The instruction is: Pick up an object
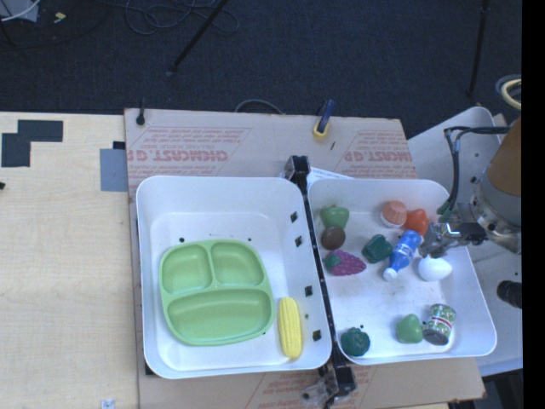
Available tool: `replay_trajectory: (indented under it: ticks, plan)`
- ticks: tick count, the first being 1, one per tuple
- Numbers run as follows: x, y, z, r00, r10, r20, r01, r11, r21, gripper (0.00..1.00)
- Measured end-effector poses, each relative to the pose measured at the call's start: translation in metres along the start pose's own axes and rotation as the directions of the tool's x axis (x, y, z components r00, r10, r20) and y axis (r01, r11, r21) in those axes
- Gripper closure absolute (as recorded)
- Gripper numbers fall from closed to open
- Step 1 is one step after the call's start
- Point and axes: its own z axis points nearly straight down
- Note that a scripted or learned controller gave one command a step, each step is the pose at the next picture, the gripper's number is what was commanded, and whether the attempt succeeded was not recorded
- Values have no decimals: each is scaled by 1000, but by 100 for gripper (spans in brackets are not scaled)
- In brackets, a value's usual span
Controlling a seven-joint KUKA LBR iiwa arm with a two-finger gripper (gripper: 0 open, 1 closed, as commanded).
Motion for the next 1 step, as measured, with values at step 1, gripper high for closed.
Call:
replay_trajectory:
  ticks: [1]
  plan:
    - [60, 16, 4, 1000, -3, -2, 3, 1000, 3, 100]
